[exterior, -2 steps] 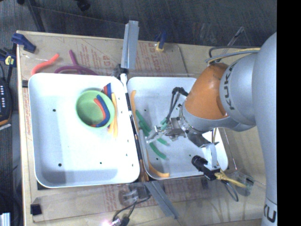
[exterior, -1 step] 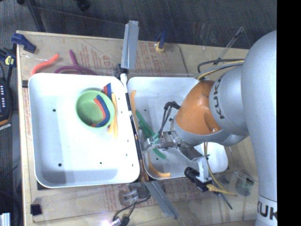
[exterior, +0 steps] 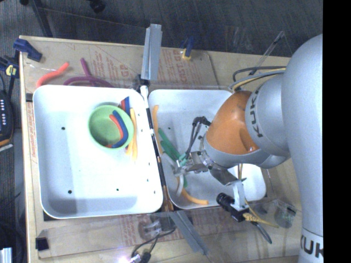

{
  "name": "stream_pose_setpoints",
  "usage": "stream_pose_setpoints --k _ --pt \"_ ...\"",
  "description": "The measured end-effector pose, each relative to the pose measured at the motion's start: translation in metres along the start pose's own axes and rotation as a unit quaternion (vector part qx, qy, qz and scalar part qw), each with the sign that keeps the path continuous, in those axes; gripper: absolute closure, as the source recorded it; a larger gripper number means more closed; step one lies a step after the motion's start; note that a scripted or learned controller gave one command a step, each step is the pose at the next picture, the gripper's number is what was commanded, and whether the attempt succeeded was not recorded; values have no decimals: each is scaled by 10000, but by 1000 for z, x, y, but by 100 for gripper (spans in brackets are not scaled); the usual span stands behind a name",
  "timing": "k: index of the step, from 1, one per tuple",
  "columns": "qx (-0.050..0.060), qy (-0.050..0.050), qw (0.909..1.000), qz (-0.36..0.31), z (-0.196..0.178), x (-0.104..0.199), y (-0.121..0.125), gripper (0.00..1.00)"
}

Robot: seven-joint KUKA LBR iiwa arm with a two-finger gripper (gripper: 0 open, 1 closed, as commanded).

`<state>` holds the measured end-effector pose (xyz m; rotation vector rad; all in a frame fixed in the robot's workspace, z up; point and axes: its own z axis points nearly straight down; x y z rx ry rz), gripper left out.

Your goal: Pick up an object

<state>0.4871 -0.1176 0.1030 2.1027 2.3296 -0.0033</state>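
Arm: the grey arm (exterior: 285, 114) with its orange band (exterior: 233, 133) reaches from the right, low over the right bin (exterior: 181, 100).
Gripper: the gripper (exterior: 184, 169) is down inside the right bin, close to its left wall (its metal parts look crowded together here).
Grip: I cannot tell how wide it is, or if anything is between the tips.
Right bin: a green piece (exterior: 167, 144) lies just beside the gripper; a yellow curved piece (exterior: 193, 199) lies near the front wall.
Left bin: the left bin (exterior: 66, 169) has a green bowl (exterior: 108, 126) with red, blue and yellow pieces at its right rim.
Bench: an orange stick (exterior: 52, 74) and a purple piece (exterior: 88, 80) lie behind the left bin.
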Motion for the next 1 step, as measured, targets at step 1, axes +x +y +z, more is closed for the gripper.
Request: stream_pose_setpoints --k 1 --pt "24 25 9860 1666 -89 36 65 100"
